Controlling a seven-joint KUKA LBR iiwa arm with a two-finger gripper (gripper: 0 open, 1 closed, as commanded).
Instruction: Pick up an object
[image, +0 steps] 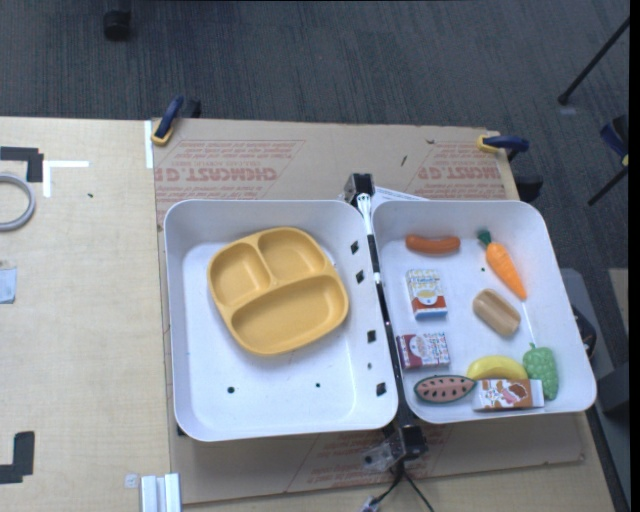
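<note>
**A:** You're looking down on two white bins side by side, middle of the frame. The left bin (190, 400) holds a yellow plate (277, 290) with three compartments, lying tilted toward its upper part.

**B:** And the things you could pick?

**A:** All in the right bin (565, 300). Near its top, a sausage (432, 243) and, to the right, a carrot (504, 268) pointing down-right. Below the sausage, a small carton (427, 296); right of that, a bread roll (496, 312). Lower down, a red box (424, 350). Along the bottom edge — a watermelon slice (444, 388), a banana (498, 369) just above a second carton (509, 395), and green grapes (541, 369) at the lower right.

**B:** The gripper?

**A:** You can't tell its state here — nothing in the frame lets you judge it. Both bins rest on cardboard (300, 160) clamped at the top corners.
</note>
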